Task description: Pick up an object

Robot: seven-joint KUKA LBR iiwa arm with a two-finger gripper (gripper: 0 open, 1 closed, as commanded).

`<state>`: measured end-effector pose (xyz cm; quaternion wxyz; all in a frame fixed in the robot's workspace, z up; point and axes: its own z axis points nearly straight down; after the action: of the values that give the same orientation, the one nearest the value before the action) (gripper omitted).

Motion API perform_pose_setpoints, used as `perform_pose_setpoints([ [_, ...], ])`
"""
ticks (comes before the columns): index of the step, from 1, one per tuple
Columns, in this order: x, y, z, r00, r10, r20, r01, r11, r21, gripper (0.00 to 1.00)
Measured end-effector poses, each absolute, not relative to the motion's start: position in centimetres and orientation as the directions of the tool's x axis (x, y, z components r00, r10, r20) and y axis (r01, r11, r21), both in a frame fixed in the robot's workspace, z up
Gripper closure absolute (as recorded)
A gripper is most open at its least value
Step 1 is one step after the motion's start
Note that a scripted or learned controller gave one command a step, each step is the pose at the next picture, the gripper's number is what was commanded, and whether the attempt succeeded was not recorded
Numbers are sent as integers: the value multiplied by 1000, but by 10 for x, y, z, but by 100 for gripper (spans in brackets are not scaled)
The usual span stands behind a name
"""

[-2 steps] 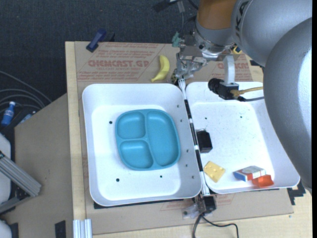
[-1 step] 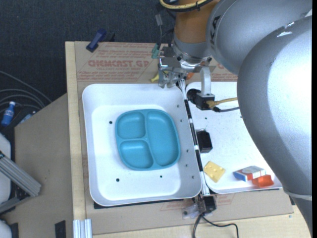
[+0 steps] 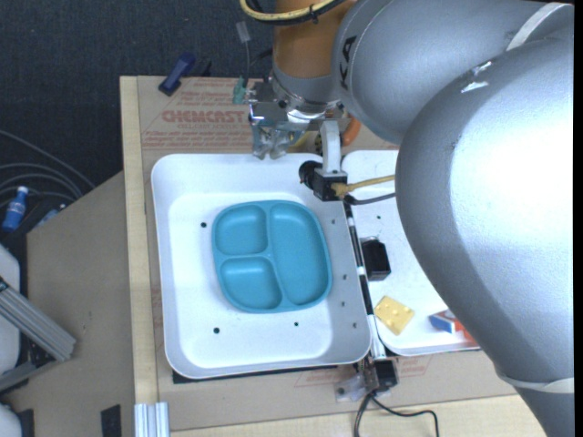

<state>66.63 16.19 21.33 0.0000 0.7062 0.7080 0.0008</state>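
Observation:
A blue plate (image 3: 271, 255) with three compartments lies in the middle of the left white bin (image 3: 182, 244). My gripper (image 3: 267, 146) hangs over the far rim of that bin, beyond the plate's far edge and apart from it. I see nothing held in it. In the right bin (image 3: 414, 340), a small black block (image 3: 374, 258) lies beside the divider. A yellow wedge with holes (image 3: 393, 314) sits nearer the front. A red and blue item (image 3: 446, 321) is partly hidden under the arm.
The big grey arm (image 3: 474, 153) covers most of the right bin. A cardboard sheet (image 3: 196, 116) lies under the bins, with a blue clip (image 3: 176, 74) at its far left corner. Cables and a bottle (image 3: 15, 208) lie off the bench at left.

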Motion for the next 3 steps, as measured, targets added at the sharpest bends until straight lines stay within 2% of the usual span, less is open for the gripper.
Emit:
perform_pose_setpoints([
  [1, 569, 107, 163, 1, 1000, 0, 1000, -1, -4, 100],
  [2, 642, 120, 216, -1, 1000, 0, 1000, 1, 2, 100],
  [3, 624, 179, 257, -3, 1000, 2, 1000, 3, 1, 100],
])
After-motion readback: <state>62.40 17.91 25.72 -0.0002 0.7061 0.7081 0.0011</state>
